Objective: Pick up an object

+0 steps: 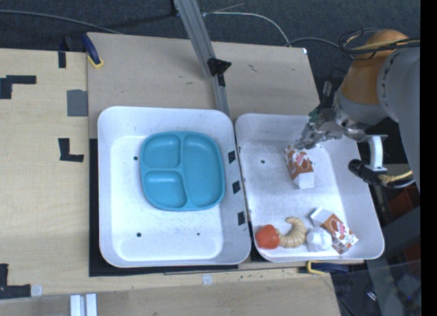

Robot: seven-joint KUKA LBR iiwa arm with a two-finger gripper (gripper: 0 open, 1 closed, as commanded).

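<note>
My gripper (308,138) reaches in from the right over the right bin (270,137), its tips just above and touching the top of a small red-and-white carton (300,166) that stands in the bin's middle. Along the near edge of that bin lie a red tomato (268,237), a tan croissant (295,233), a small white object (316,240) and a second red-and-white carton (334,230). I cannot make out how the fingers stand.
The left bin (116,192) holds a blue divided plate (182,170). A grey metal post (198,28) runs from the top down to the gap between the bins. The arm's orange band (372,69) is at the right.
</note>
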